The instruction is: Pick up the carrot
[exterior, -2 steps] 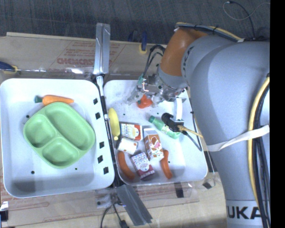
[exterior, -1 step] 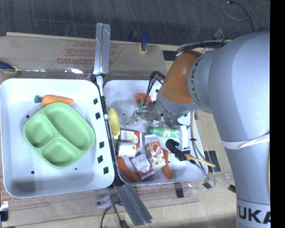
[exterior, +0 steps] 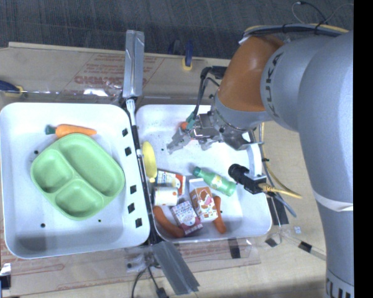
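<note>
The carrot (exterior: 76, 130) lies in the left bin (exterior: 18, 166), behind the divided plate (exterior: 78, 176). In the right bin (exterior: 258, 219), the gripper (exterior: 185, 135) hangs over the far part; a bottle (exterior: 215, 180) and small cartons (exterior: 193, 210) lie nearer.

1. A dark grey carpet floor (exterior: 81, 8) with a fine ribbed weave runs across the twelve o'clock side.
2. The counter (exterior: 62, 64) is covered with brown cardboard carrying faint red print, seen along the far edge toward eleven o'clock.
3. A grey metal bar (exterior: 133, 64) stands upright near twelve o'clock, at the seam between the two bins.
4. A small blue clamp (exterior: 188, 54) sits at the cardboard's far edge, just right of the bar.
5. Light is even and soft, with faint shadows.
</note>
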